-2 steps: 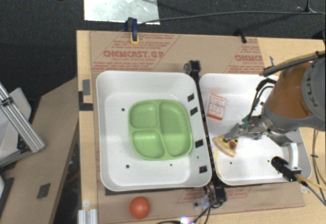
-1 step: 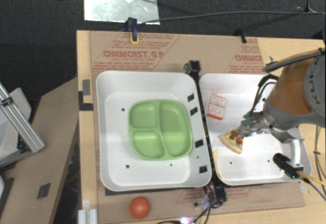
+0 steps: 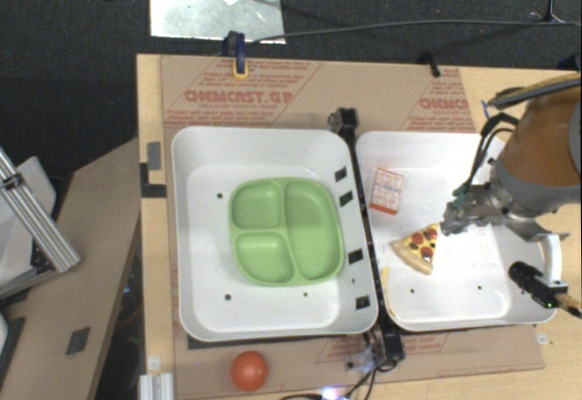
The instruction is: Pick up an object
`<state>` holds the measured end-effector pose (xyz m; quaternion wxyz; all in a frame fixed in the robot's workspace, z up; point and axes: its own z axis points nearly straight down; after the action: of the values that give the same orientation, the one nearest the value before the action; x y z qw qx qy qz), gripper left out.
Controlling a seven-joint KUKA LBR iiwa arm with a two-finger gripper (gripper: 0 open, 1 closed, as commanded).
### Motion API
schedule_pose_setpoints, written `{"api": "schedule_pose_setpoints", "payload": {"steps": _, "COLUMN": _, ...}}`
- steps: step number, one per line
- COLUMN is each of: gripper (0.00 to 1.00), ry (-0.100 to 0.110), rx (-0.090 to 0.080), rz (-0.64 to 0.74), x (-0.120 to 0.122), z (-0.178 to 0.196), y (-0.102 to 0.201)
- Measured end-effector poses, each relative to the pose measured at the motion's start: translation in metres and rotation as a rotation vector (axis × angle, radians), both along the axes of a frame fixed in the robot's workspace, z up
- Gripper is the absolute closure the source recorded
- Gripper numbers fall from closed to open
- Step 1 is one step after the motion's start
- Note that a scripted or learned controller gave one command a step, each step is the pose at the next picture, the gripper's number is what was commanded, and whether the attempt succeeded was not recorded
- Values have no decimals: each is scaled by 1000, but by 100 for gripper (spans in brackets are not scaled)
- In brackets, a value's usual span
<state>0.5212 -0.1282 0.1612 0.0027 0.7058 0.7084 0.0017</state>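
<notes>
Orange ball [image 3: 249, 370] at the lower desk edge; pizza slice [image 3: 417, 248] in the right bin [image 3: 473, 307].
My jaws [image 3: 452, 220] hover just right of the slice, their spread untellable; I should centre over it, then descend.

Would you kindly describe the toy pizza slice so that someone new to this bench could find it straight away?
Start at the right-hand white bin, the one the arm reaches into. Near its middle, just left of the gripper, lies the pizza slice. It is a yellow wedge with red spots, unlike the small flat red-and-white packet above it.
</notes>
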Motion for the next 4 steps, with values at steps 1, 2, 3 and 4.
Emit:
{"api": "schedule_pose_setpoints", "payload": {"steps": 1, "gripper": 100, "ry": 0, "rx": 0, "rz": 1, "x": 2, "z": 42, "y": 0}}
{"api": "schedule_pose_setpoints", "payload": {"steps": 2, "gripper": 100, "ry": 2, "rx": 3, "rz": 7, "x": 16, "z": 56, "y": 55}}
{"api": "schedule_pose_setpoints", "payload": {"steps": 3, "gripper": 100, "ry": 4, "rx": 3, "rz": 6, "x": 28, "z": 51, "y": 103}}
{"api": "schedule_pose_setpoints", "payload": {"steps": 4, "gripper": 100, "ry": 4, "rx": 3, "rz": 7, "x": 35, "z": 46, "y": 162}}
